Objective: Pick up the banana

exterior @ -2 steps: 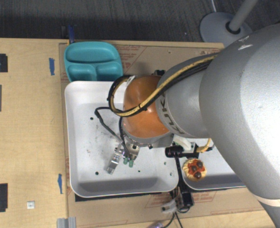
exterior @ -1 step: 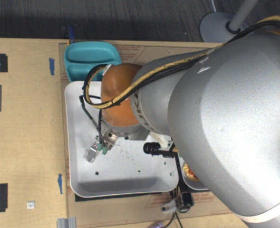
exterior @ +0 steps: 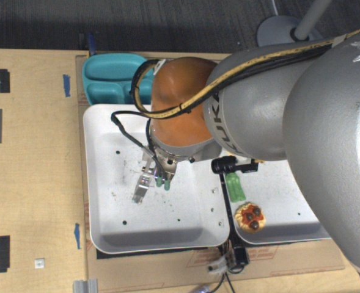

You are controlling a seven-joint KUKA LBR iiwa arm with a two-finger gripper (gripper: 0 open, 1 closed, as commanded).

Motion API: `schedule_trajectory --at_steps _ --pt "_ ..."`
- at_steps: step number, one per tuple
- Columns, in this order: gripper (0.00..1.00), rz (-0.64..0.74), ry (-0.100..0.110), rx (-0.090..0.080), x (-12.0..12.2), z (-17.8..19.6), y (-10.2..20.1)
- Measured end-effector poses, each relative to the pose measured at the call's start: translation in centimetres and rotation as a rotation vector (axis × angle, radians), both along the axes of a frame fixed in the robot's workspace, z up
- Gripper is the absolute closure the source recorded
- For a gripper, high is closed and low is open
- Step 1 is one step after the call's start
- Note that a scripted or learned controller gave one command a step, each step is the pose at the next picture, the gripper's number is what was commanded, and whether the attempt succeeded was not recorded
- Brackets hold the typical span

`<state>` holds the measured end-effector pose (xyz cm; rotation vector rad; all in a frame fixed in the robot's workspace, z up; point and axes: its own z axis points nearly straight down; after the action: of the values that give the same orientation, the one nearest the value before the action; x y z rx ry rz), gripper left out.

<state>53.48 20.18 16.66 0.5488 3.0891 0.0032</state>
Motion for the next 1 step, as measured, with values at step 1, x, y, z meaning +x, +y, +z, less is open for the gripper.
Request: schedule_trajectory --at_steps 1 --pt "0.0 0.232 0.0 0.0 -5.44 -8.01 2.27"
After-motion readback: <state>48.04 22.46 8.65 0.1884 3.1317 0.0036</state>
